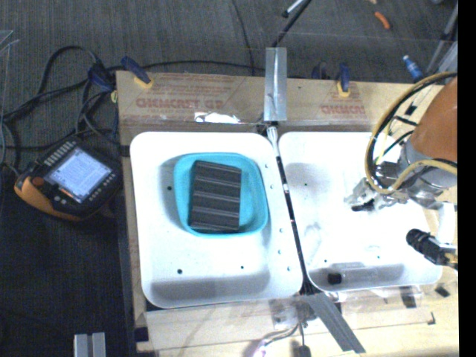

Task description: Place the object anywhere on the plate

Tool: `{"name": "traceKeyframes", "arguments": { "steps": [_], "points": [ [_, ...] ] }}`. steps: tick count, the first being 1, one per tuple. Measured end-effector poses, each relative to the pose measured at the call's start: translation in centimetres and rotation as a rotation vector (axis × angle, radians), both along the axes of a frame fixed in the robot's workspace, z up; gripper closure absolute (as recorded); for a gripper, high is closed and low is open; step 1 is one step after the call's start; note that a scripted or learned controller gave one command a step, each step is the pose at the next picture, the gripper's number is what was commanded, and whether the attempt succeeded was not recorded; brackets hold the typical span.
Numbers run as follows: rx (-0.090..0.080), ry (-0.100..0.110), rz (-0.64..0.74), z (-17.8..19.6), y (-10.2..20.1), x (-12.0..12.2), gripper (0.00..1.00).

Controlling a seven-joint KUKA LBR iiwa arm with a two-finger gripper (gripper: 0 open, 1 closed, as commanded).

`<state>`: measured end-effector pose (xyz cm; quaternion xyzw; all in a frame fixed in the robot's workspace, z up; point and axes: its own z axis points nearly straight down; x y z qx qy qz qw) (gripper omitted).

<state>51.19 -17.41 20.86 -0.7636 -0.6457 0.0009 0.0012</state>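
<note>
A dark grey ribbed block (pixel 216 194) lies flat on the light blue plate (pixel 257 199), which sits in the middle of the left bin (pixel 152 229). The block covers most of the plate's centre. My gripper (pixel 362 199) hangs over the right bin (pixel 327 229), near its right side, well apart from the block and the plate. I see nothing in it. The grey arm with yellow and black cables (pixel 387 136) comes in from the right behind it.
A small dark piece (pixel 333 278) rests at the right bin's front wall. A metal divider post (pixel 275 84) stands at the back between the bins. A control pendant (pixel 74 178) with its cables lies on the floor to the left.
</note>
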Motion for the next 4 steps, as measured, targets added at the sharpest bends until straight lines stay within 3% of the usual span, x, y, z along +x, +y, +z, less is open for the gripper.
{"name": "traceKeyframes", "arguments": {
  "steps": [1, 2, 3, 4],
  "points": [
    [0.0, 0.0, 0.0, 0.0, 0.0, 0.0, 0.0],
    [0.0, 0.002, 0.002, -2.6, 8.6, -2.9, 0.0],
    [-0.003, 0.0, 0.066, 2.5, 1.7, -2.9, 0.0],
    [-0.019, -0.003, -0.043, -9.1, 5.9, -3.1, 0.0]
  ]
}}
